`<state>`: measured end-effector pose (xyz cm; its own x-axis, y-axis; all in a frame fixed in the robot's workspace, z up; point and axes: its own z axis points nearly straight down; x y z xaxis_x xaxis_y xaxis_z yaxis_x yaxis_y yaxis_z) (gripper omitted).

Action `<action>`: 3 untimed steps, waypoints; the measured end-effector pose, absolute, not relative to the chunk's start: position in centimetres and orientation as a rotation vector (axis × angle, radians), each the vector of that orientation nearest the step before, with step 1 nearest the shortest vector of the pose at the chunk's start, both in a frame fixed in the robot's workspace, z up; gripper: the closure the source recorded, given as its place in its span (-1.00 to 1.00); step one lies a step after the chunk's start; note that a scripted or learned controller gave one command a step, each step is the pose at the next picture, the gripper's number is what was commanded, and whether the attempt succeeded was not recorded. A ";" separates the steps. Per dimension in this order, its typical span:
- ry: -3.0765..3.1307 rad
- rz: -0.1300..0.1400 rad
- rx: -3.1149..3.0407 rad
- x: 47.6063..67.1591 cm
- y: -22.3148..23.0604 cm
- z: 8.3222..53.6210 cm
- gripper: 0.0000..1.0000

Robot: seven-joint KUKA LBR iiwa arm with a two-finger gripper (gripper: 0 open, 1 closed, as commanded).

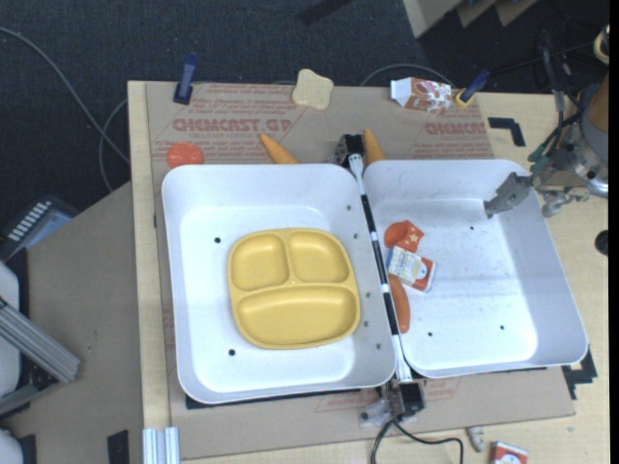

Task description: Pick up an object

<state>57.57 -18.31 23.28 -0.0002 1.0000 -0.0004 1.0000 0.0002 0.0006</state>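
"CHEMCAST GP" is printed on the board (232,124) behind two bins; the gripper's (507,197) state: cannot tell

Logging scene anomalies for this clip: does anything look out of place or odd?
Yes. Several items lie outside the bins on the board behind them: a bread slice, a small carton and an orange disc. The yellow divided plate sits slightly askew in the left bin.

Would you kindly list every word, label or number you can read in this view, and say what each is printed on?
"CHEMCAST GP": red print on the brown board behind the left bin; repeated behind the right bin.
Small carton in the right bin: print too small to read.
Packet on the board: unreadable.
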 end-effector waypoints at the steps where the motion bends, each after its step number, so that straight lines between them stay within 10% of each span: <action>1: 2.225 -0.001 2.222 59.8 -10.3 14.7 -1.00; 2: 2.224 -0.003 2.224 61.1 -10.0 8.5 -1.00; 3: 2.220 -0.003 2.224 52.0 -13.0 8.4 -1.00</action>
